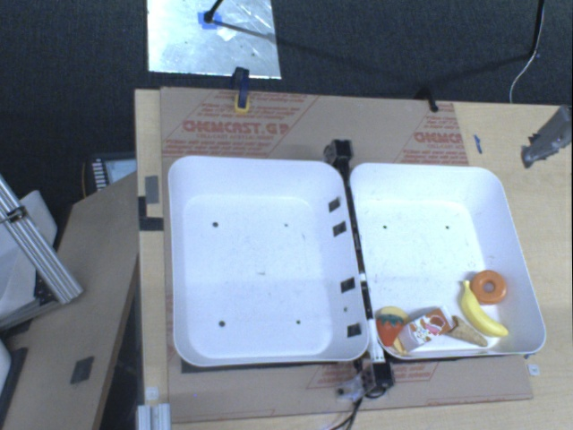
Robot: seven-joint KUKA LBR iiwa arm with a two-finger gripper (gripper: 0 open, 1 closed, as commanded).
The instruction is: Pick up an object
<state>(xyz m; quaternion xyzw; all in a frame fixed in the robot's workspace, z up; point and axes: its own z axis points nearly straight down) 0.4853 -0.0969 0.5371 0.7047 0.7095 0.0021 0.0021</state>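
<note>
My arm (pixel 548 140) is cut off by the right edge, leaving just a grey tip over the desk (pixel 269 115), too blurred to read. Far below it, the small packet (pixel 423 328) carries print too tiny to make out.

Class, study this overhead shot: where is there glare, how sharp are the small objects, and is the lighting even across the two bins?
In the camera view, the metal sheet at the top throws patchy glare; both white bins, left bin and right bin, are evenly lit with faint shadows; the banana and orange ring look soft; the gripper is blurry at the right edge.
</note>
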